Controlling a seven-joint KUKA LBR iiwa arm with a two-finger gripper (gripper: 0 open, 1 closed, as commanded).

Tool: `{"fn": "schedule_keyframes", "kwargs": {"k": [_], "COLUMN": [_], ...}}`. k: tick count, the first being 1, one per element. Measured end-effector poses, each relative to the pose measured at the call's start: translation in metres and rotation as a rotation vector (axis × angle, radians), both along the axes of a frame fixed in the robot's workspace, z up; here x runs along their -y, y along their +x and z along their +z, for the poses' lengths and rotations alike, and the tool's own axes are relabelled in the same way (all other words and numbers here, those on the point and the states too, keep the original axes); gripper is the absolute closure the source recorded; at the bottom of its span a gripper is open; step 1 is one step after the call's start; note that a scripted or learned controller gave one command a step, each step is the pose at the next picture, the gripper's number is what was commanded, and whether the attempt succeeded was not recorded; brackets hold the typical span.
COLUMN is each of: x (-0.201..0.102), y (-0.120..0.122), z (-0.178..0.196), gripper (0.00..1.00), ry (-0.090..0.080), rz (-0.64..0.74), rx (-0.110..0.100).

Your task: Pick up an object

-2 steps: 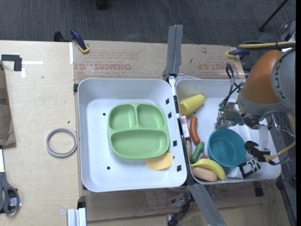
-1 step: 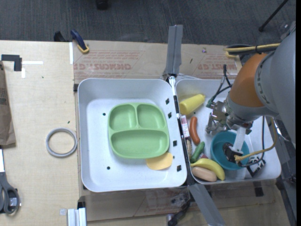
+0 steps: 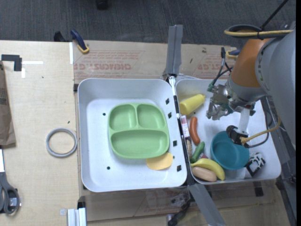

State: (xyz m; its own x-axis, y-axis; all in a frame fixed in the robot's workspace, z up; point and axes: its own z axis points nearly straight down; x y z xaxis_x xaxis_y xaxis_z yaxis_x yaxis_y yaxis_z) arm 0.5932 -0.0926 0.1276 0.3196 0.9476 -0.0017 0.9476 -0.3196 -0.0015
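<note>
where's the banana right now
The banana lies in the right bin, near its front-left corner, beside the blue bowl and just above a tan, potato-like item.

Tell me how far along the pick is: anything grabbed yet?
Nothing looks picked yet. The gripper hangs over the right bin, near the yellow block, with nothing visibly held. The hot dog, banana and blue bowl lie in the bin. Descending, grasping and lifting remain.
</note>
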Motion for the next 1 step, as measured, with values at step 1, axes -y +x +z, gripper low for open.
{"fn": "schedule_keyframes", "kwargs": {"k": [1], "x": [0.0989], "y": [0.0526], "z": [-0.0333], "gripper": [1.0], "ry": [0.0], "rz": [0.068], "rx": [-0.001]}}
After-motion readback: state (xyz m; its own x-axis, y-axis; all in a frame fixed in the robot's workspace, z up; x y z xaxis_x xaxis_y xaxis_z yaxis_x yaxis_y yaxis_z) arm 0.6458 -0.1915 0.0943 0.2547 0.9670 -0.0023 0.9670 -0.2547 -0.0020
